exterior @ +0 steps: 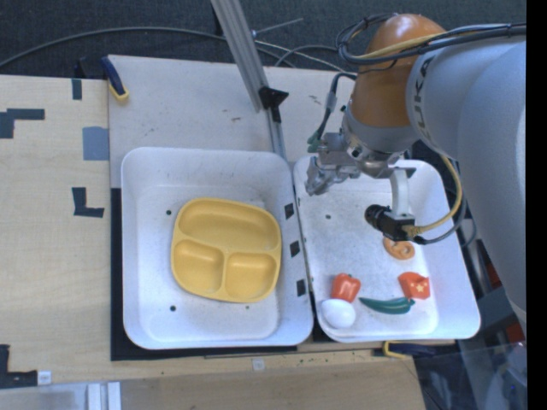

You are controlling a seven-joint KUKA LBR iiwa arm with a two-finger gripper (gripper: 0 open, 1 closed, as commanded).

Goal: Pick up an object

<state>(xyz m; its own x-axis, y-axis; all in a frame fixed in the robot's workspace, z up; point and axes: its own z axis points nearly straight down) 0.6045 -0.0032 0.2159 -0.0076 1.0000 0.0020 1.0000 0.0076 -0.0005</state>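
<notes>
Right bin [318, 254]: gripper [318, 180] well above vegetables [380, 295].

Yellow three-compartment plate [226, 249] lying flat in the left white bin [145, 314]. Slanted metal pole [242, 45] crossing above the bench [51, 254], black cables [128, 34] behind. Blue-and-yellow clamp [114, 79] at the far board edge.

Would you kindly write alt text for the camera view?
A grey robot arm reaches over the right white bin, which holds two red peppers, a green chilli, a white egg and an orange piece. The left bin holds a yellow divided plate.
</notes>
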